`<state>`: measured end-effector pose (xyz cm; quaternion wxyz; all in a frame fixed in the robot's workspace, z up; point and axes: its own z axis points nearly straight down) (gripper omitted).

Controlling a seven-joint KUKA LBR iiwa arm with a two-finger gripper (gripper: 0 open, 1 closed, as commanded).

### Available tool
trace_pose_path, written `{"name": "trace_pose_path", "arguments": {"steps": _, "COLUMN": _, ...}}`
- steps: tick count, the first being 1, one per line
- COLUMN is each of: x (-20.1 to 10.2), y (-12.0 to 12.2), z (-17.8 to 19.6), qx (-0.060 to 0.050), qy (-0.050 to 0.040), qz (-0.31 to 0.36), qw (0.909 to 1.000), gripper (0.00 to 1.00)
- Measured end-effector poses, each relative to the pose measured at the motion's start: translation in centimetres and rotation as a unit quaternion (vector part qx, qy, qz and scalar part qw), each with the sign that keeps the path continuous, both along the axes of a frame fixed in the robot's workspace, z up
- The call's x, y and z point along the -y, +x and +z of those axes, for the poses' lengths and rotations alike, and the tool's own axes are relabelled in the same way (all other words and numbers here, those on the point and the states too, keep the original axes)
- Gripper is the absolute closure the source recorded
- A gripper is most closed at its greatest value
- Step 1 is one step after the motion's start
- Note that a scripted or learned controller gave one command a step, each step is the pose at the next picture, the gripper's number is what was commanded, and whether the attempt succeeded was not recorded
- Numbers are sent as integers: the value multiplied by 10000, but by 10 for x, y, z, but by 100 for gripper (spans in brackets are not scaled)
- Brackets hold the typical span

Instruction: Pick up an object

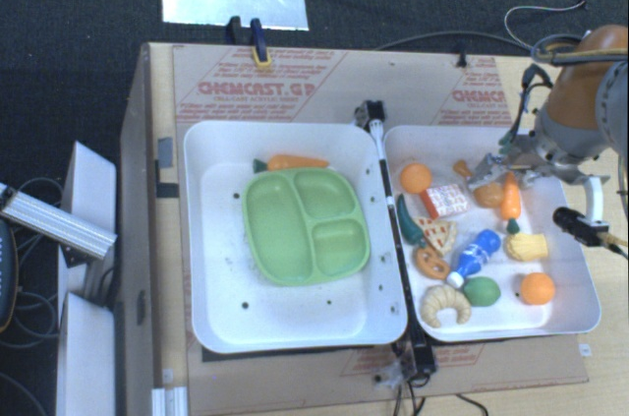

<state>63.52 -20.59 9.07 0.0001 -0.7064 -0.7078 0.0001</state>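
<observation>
Desk point(295, 80) with two bins; my pincer point(496, 170) low beside the carrot point(511, 198); its grip I cannot tell; nothing visibly lifted yet.

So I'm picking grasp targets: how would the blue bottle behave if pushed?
The blue bottle lies on its side, so its round body would probably roll. It looks like a light plastic toy, likely stiff. The green ball beside its cap may block it.
</observation>
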Motion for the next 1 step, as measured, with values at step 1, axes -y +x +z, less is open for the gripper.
{"name": "trace_pose_path", "arguments": {"steps": 1, "x": -38, "y": 27, "z": -5, "qx": 20, "qy": -2, "qz": 13, "qw": 10000, "gripper": 0}}
